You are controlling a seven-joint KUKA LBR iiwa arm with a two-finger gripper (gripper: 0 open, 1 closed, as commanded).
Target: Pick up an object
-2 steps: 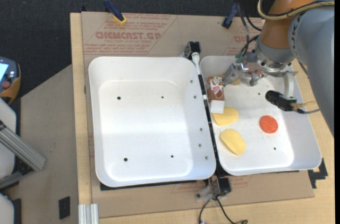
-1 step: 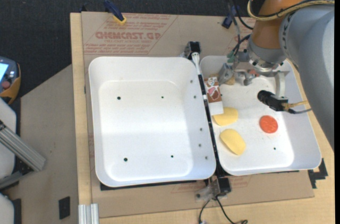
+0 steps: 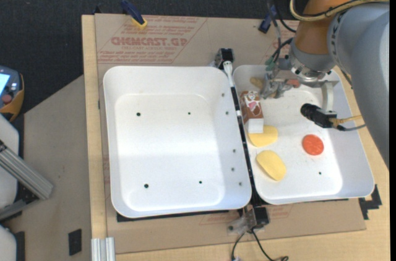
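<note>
— Where's the claw (image 3: 272, 89)?
— Low over the far left part of the right bin (image 3: 349, 187), under the arm (image 3: 362, 31), which comes in from the right.

— Open or closed? Holding anything?
— I can't tell. Its tip is small and blurred against the white floor, so neither its opening nor any hold on a thing can be made out.

— What lies nearest to it?
— A tan scrap (image 3: 257, 81), just to its left. Whether the two touch, I can't say.

— And the other things to pick?
— All are in the right bin. A brown and white packet (image 3: 252, 105) lies along the left wall, a little nearer than the claw. A white block (image 3: 255, 128) sits at the packet's near end, touching a yellow lump (image 3: 265, 138). A second lump (image 3: 271, 166) lies nearer still, apart from the first. An orange disc (image 3: 313, 145) sits alone toward the right.

— The left bin (image 3: 167, 148)?
— Side by side with the right one. Both stand on the cardboard-covered worktop (image 3: 154, 37), with a blue clamp (image 3: 133, 13) at its far edge.
</note>
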